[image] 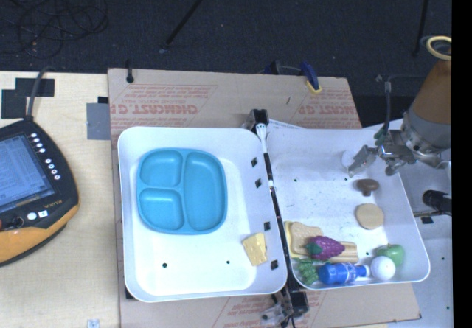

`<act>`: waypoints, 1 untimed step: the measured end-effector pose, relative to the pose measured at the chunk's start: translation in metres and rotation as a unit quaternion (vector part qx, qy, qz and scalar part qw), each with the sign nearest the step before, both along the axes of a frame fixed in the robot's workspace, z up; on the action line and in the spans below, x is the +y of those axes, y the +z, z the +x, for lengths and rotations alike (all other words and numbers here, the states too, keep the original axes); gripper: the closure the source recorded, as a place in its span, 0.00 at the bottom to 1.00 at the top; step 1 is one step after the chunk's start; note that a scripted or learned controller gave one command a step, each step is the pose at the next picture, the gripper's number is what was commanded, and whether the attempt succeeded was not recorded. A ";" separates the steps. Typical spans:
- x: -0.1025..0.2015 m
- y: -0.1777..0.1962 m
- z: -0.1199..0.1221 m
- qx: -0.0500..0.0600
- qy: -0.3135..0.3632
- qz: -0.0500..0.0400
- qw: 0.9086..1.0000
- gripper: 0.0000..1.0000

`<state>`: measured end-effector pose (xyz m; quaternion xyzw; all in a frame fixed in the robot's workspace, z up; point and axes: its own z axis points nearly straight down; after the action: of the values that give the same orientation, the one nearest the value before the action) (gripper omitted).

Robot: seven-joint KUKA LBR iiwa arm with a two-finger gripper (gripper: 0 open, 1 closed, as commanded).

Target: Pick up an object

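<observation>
Far left of the bench: a teach pendant (29,183) with lit screen and orange-black housing lies on the light wood surface, well apart from the bins. A sheet of brown cardboard (221,102) with reversed printed lettering sits under both bins.

Left bin (140,260): a blue three-compartment plate (182,190) lies flat in the upper half. A small yellow cheese-like wedge (255,248) rests near the bin's lower right corner, close to the divider between the two bins, apart from the plate.

Right bin (310,164): objects are clustered toward the lower right. A small brown disc (366,186) lies near the right wall; just below it is a larger tan cookie-like round (369,216). Along the lower edge: a yellow slice of toy bread (299,236) with a purple grape bunch (324,248) on top of it, a blue bottle-like item (341,273) lying on its side, a white ball (383,267) touching the blue item's right end, and a green apple-like piece (394,252) just beside the ball.

Arm enters from the right; orange band visible at upper right. Gripper (376,159) hovers over the upper right part of the right bin, just above the brown disc, not touching it. Fingers appear spread, nothing between them.
</observation>
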<state>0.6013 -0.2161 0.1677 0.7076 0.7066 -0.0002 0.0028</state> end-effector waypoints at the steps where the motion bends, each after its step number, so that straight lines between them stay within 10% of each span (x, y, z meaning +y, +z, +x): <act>1: 0.004 0.013 -0.012 0.003 -0.001 0.003 1.000 0.00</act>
<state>0.5893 -0.2117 0.1810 0.7083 0.7059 -0.0005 -0.0012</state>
